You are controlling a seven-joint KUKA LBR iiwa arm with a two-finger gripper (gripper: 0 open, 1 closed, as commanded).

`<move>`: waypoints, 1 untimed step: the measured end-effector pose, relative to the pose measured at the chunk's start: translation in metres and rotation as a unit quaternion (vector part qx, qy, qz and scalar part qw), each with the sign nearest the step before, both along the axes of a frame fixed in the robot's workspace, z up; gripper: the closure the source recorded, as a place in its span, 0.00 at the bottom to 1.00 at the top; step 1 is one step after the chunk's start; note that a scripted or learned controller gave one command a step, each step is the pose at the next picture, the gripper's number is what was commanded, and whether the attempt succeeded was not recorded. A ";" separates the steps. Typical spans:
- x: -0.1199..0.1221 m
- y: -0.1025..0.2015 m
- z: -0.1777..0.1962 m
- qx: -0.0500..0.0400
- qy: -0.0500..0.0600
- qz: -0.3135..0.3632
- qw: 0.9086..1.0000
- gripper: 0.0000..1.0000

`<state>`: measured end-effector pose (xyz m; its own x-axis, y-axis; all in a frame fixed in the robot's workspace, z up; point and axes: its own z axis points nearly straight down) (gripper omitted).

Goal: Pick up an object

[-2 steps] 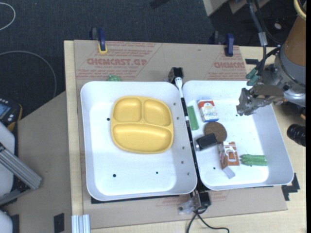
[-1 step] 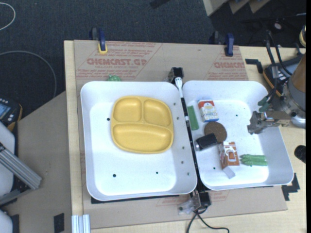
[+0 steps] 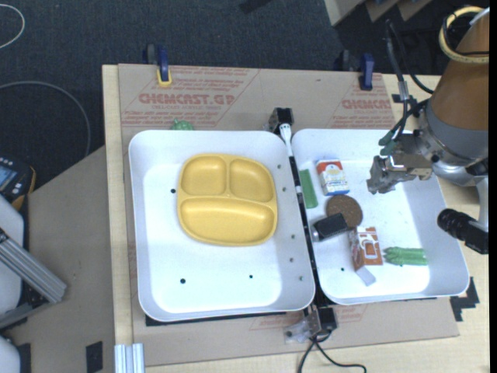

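Gripper (image 3: pixel 382 179) hovers over right bin (image 3: pixel 435 286), near small carton (image 3: pixel 333 176).

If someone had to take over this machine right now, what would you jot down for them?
Gripper: over the right bin, upper part, nothing seen between its fingers.
Right bin holds: small white carton, green stick, brown disc, black block, orange packet, green toy.
Left bin: yellow divided plate.
Done: nothing lifted yet.
Left: lower onto one object, grasp, lift.
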<state>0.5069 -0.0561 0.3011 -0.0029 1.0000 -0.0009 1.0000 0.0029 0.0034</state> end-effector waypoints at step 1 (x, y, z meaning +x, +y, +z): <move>-0.021 0.055 -0.041 0.002 0.005 0.001 1.000 1.00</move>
<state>0.4859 -0.0015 0.2599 -0.0040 1.0000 0.0024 1.0000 0.0040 -0.0062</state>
